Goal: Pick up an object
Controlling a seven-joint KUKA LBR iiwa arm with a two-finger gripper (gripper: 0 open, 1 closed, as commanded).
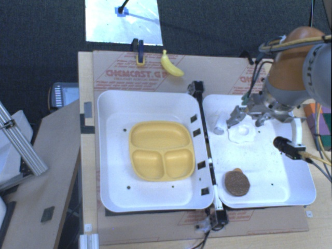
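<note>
Camera view. A tabletop carries a brown printed board on which two shallow white bins sit side by side; dark carpet lies behind. The left bin holds a yellow divided tray, long axis running left to right. A banana lies on the board beyond the bins, its long axis slanting from upper left to lower right. The right bin holds a small white object and, near its front edge, a round brown cookie-like disc with no distinct long axis. The tool hangs over the right bin's rear half, fingers spread apart and grasping nothing; the white object lies just below it, the disc well apart toward the front.
</note>
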